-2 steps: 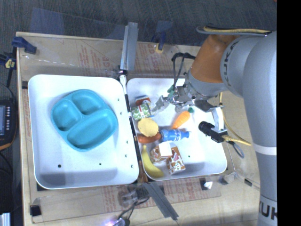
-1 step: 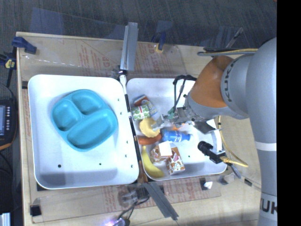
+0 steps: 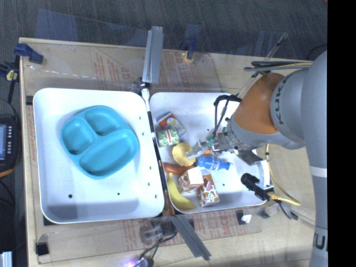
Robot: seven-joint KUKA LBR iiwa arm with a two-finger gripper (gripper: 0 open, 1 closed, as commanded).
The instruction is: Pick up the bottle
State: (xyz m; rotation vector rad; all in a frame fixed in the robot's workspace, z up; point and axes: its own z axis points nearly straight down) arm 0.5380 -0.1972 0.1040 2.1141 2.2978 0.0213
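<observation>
Just below end effector (image 3: 216, 144): bottle (image 3: 213, 163).

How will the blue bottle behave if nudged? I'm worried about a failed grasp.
The bottle lies on its side, so it may well roll. It looks like smooth, small plastic, so probably light and slippery. The carton close beside it might check a roll that way.

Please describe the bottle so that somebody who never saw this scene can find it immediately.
Look in the right white bin, the one crowded with small items, not the one holding the blue divided plate. Near its middle, just below the gripper, lies the bottle on its side. It is the only clear blue thing among yellow fruit and printed cartons.
</observation>
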